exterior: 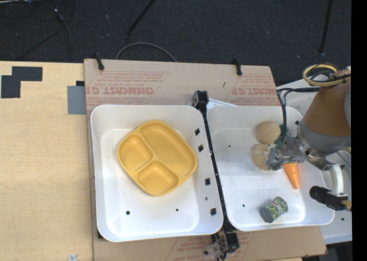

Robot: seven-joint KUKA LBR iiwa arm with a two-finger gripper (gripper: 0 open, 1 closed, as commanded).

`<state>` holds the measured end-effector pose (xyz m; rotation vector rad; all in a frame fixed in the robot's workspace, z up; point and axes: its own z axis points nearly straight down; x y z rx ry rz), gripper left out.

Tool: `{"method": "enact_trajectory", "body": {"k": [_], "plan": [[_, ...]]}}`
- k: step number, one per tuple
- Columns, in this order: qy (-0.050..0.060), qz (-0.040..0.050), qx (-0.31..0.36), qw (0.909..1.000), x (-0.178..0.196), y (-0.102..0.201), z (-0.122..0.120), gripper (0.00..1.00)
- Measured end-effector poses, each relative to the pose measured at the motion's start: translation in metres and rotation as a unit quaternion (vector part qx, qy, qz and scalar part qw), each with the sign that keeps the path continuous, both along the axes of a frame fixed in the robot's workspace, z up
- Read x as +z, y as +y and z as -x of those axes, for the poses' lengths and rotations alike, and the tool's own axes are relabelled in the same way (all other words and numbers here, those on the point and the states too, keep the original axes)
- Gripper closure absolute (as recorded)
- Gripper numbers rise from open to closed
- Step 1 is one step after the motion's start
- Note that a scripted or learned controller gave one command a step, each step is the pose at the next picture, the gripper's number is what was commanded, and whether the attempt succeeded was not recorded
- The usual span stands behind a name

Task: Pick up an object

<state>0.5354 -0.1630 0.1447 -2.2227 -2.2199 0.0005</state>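
Camera view: your pincer (pixel 275 159) sits low beside the tan ball (pixel 261 156); its state you cannot tell. Centre over it before lifting, clear of the carrot (pixel 293 175) just right.

Robotics lab: bench bins (pixel 109 139), loose floor cables (pixel 143 47).

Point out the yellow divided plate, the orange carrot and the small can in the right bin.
yellow divided plate (pixel 156 156): camera view, on the ridge where its compartments meet.
orange carrot (pixel 293 176): camera view, middle of its body.
small can (pixel 274 209): camera view, on its side wall.
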Motion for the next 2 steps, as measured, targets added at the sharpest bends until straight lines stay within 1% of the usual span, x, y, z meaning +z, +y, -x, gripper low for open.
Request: {"method": "enact_trajectory", "body": {"k": [1, 2], "plan": [[-0.001, 0.0003, 0.002, 1.0, 0.061, -0.002, -0.006, 1.0], [-0.001, 0.0003, 0.002, 1.0, 0.112, -0.003, -0.007, 1.0]]}}
